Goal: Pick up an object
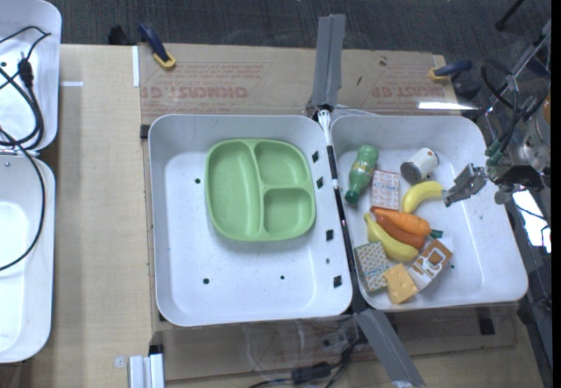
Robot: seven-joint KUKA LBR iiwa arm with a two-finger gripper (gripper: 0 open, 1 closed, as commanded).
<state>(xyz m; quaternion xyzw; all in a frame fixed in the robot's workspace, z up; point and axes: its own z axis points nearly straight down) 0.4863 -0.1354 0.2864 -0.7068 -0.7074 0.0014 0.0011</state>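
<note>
The right bin point(500, 272) holds a pile of toy food: a green bottle point(360, 169), a white and grey cup point(420, 164), a yellow banana point(422, 194), an orange carrot point(403, 222) lying over a second yellow piece point(392, 242), a pink packet point(385, 188), a checked cracker point(372, 262), a cheese wedge point(401, 283) and an orange-and-white box point(429, 261). My gripper point(460, 186) hangs at the bin's right side, just right of the banana and apart from it. Nothing shows in its grasp.
A green divided plate point(260, 189) lies in the left bin point(175, 272). A grey divider post point(329, 62) stands between the bins at the back. White tubs with black cables point(22, 115) sit at the far left. Blue clamps point(156, 46) hold the cardboard.
</note>
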